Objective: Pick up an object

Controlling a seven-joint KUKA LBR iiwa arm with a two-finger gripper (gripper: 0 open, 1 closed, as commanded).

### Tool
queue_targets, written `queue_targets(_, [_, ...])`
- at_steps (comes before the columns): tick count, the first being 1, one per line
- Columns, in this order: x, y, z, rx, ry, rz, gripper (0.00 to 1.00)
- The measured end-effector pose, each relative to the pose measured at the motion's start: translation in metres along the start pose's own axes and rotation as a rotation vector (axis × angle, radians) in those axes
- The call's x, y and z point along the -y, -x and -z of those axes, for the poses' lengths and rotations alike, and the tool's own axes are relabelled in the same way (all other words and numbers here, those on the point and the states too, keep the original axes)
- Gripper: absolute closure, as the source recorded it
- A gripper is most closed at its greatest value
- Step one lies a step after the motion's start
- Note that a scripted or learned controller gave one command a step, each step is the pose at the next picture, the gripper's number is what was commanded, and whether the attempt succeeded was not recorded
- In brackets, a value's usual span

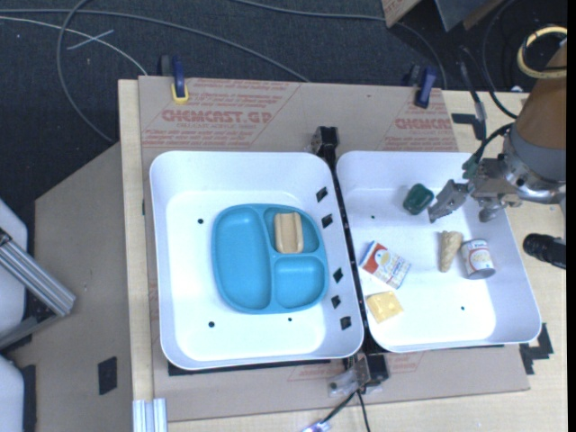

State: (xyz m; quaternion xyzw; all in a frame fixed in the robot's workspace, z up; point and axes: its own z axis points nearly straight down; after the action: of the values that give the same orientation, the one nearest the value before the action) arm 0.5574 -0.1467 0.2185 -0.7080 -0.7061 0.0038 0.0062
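My gripper point(464, 211) hangs over the upper right part of the right bin point(423, 336), open, with nothing between its fingers. A dark green object point(417, 198) lies just left of its left finger point(442, 205). Just below the gripper lie a tan oblong piece point(448, 250) and a small can point(479, 259) on its side. Further left in this bin are a red and white packet point(384, 264) and a yellow block point(384, 307).
The left bin point(180, 331) holds a blue divided tray point(243, 264) with a tan bread-like piece point(288, 232) in its upper right compartment. A black ridge with clips point(333, 241) separates the bins. Cables run behind the bench.
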Motion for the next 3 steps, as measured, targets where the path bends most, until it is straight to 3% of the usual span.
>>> queue_targets(1, [-0.003,0.0,0.007,0.002,0.013,0.003,0.0])
queue_targets(3, [-0.017,-0.008,-0.085,0.001,0.009,0.003,0.0])
